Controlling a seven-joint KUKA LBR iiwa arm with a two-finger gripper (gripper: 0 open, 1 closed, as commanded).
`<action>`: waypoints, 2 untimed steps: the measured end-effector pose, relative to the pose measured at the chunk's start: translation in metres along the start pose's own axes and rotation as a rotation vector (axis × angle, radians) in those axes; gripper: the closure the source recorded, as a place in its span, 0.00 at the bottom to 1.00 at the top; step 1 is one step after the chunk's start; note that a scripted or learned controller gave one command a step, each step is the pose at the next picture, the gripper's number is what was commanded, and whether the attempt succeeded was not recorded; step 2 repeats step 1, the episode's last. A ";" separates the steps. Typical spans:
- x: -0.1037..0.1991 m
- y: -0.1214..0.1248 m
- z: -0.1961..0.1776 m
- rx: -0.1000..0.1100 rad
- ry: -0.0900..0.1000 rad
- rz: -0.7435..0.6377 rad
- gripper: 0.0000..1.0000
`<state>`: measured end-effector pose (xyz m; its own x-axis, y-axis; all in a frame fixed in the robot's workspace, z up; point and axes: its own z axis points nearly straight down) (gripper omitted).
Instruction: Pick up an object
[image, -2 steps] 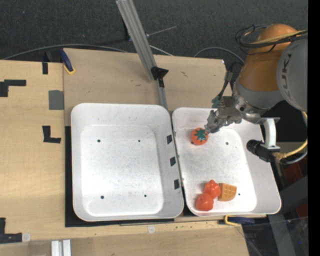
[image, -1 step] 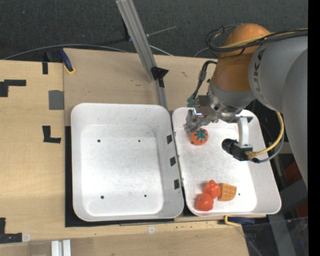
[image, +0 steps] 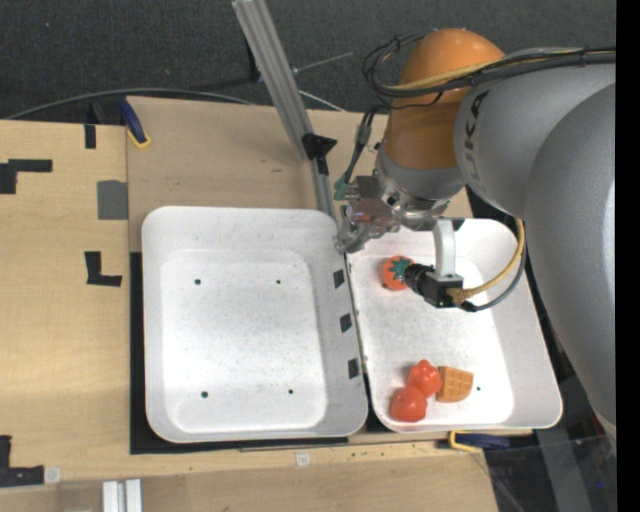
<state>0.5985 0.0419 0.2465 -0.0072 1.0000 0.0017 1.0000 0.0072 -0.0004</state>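
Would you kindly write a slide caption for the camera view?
KUKA arm's gripper hovers at the right bin's far-left corner, above an orange toy; red pieces lie near its front.

No text, label, brand, number or sign can be read anywhere in the camera view. The black tape marks on the table (image: 60, 230) form plain shapes, not letters. The white bins (image: 240, 420) carry only dark dots, no print.
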 end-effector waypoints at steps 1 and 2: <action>0.050 0.009 0.016 0.002 -0.001 0.001 1.00; 0.050 0.009 0.016 0.002 -0.001 0.001 1.00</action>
